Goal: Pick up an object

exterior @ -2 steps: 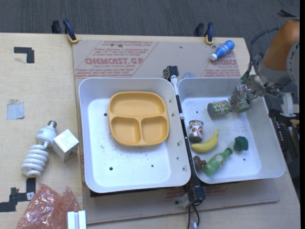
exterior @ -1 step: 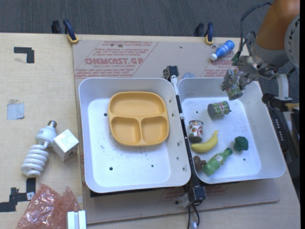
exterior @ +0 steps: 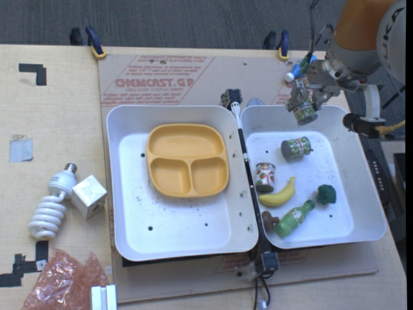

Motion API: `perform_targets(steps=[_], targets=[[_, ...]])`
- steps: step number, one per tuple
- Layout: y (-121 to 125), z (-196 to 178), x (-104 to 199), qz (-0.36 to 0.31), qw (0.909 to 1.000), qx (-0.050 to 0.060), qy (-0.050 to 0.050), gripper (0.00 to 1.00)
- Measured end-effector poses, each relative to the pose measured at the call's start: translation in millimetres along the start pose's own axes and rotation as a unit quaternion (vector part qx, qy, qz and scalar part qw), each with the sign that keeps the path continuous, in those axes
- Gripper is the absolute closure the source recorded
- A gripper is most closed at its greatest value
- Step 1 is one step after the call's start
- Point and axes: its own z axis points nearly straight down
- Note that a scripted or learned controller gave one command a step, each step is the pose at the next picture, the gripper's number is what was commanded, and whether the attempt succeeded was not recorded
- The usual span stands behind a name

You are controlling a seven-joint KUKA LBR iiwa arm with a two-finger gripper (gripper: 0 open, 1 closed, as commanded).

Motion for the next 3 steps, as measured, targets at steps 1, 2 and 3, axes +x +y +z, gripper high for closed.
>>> perform_targets(steps=[1,2,3], targets=[[0.3,-28.1,56.7,0.000,1.0000,0.000,0.000,1.00],[-4.1,-45.8,80.0,0.000,1.0000,0.000,0.000,1.00],[0.2,-46.8,135.0,0.000,1.0000,0.000,0.000,1.00]])
